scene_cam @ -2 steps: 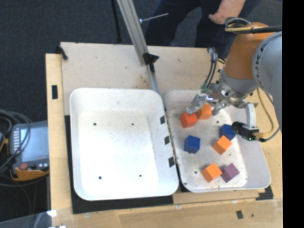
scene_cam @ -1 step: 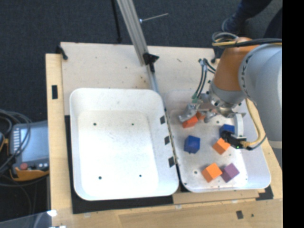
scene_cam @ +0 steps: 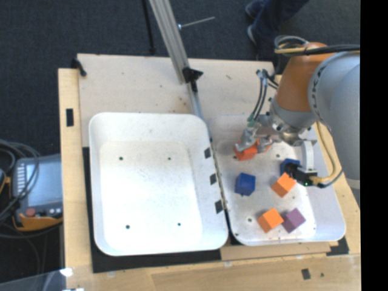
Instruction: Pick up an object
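Two shallow white bins side by side on a wooden surface (scene_cam: 139, 77): left bin (scene_cam: 106, 129) filling the middle of the frame, right bin (scene_cam: 330, 223) at the lower right. Grey arm (scene_cam: 333, 96) with an orange band reaching in from the upper right, down over the far end of the right bin. Fingers (scene_cam: 247, 145) low over an orange-red block (scene_cam: 246, 153) near that bin's upper left corner; appears to sit between the tips, though clenched or released cannot be told. Below that, a blue cube (scene_cam: 245, 183) near the bin's left wall. To the right, an orange cube (scene_cam: 282, 185) just beside a dark blue piece (scene_cam: 291, 165). Lower down, a second orange cube (scene_cam: 270, 219) touching a purple cube (scene_cam: 294, 219). Slanted metal rail (scene_cam: 173, 38) across the upper middle of the frame.
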